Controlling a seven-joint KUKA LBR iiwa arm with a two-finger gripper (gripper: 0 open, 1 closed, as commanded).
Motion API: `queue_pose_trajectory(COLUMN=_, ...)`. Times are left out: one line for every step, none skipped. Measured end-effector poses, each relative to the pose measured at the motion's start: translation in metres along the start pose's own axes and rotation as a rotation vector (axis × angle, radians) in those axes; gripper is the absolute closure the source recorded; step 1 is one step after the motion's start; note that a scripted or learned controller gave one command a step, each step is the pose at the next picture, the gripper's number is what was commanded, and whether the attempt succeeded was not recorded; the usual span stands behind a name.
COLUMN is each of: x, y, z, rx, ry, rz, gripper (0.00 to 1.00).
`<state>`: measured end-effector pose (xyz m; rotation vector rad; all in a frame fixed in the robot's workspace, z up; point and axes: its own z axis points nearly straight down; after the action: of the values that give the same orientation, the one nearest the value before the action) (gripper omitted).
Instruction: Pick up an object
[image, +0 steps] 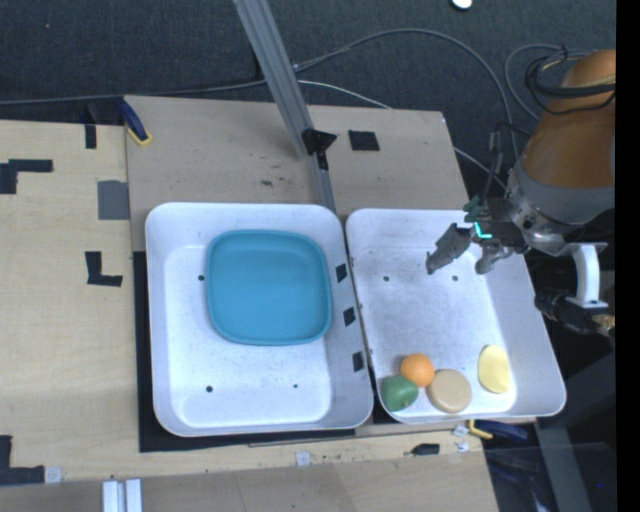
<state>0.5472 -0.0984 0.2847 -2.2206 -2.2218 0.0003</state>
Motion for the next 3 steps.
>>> queue_pose_trajectory(x=0.0, y=0.0, z=0.0, rx=0.0, ry=0.0, rz=0.0, gripper=0.0)
queue_pose_trajectory(x=0.002, y=0.004, z=0.061, rx=0.004, ry=0.0, rz=0.0, gripper=0.0)
queue_pose_trajectory(x=0.003, y=0.013, z=0.114, rx=0.004, ry=0.0, rz=0.0, gripper=0.0)
